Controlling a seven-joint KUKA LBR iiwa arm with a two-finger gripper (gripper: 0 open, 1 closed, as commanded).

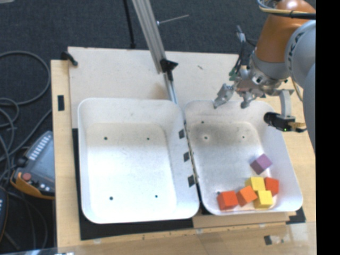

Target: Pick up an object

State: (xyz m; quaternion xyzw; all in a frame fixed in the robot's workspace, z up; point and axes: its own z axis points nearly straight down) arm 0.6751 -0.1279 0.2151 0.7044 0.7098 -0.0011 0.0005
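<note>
Nearest the camera, at about 5 o'clock in the right bin [276, 142], a cluster of blocks is observed against the near wall: an orange block [228, 200], a second orange block [247, 195], two yellow blocks [258, 184] [264, 198] and a red block [272, 185], all touching or just beside one another. A purple block [261, 163] is noted slightly beyond, apart from the cluster. The left bin [85, 142] is recorded at 9 o'clock on the tabletop [106, 73].

Farther off, at about 1 o'clock, the end effector [234, 99] is seen above the far rim of the right bin, fingers spread apart and nothing between them. It is well apart from every block.

No object has been grasped. It is judged that the pick is wholly outstanding: approach, descent, closure and lift remain.
</note>
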